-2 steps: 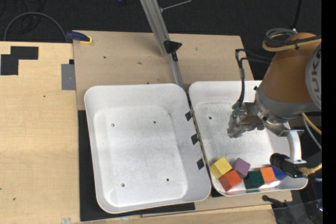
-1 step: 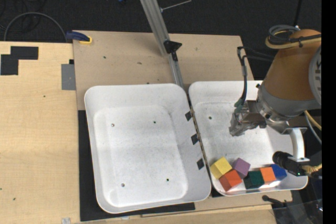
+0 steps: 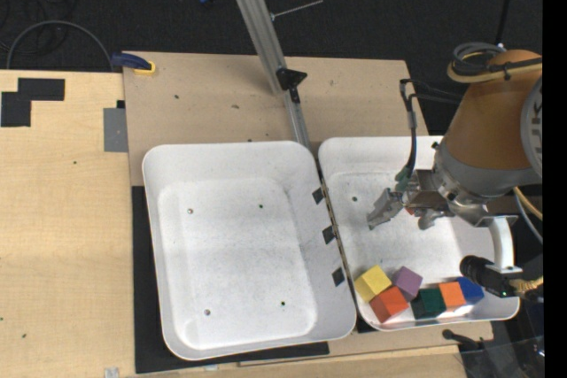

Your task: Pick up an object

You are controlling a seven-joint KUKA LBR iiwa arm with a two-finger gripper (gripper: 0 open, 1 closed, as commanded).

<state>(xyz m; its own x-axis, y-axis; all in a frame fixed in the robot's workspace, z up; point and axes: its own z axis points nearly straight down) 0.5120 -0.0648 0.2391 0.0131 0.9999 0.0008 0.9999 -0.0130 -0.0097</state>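
Several small blocks lie along the front edge of the right bin (image 3: 354,157): a yellow block (image 3: 373,281), a purple block (image 3: 407,281), a red block (image 3: 388,304), a green block (image 3: 429,303), an orange block (image 3: 453,293) and a blue block (image 3: 470,289). My gripper (image 3: 406,214) hangs over the middle of the right bin, behind the blocks and apart from them. Its two fingers are spread, one finger (image 3: 382,212) to the left and the other (image 3: 431,219) to the right, with nothing between them.
The left bin (image 3: 177,164) sits beside the right one, with black clips along the shared rim. A slanted aluminium bar (image 3: 261,27) rises from behind the bins. The arm's large orange-brown body (image 3: 492,128) overhangs the right bin's right side.
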